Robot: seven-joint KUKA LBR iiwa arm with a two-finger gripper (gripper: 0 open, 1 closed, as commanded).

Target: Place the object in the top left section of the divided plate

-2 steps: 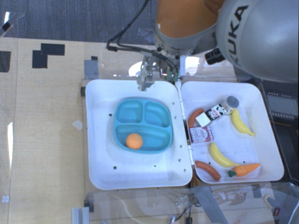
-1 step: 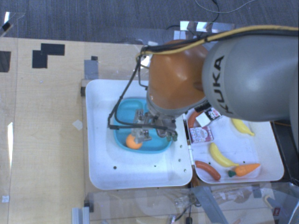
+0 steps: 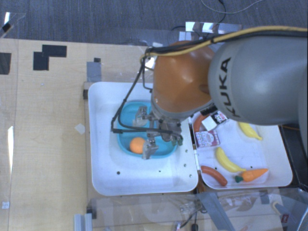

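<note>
The pincer (image 3: 155, 139) hangs over the blue divided plate (image 3: 126, 117) in the left bin (image 3: 103, 143); an orange ball (image 3: 137, 145) sits in the plate beside it. I'd say placing; retreat follows.

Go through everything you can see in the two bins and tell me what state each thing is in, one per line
Blue divided plastic plate: flat in the left white bin.
Small orange ball: resting in the plate's near section.
Hand: over the plate, beside the ball.
Two yellow toy bananas: lying in the right white bin.
Orange toy carrot: lying flat.
Red toy sausage: lying flat.
</note>
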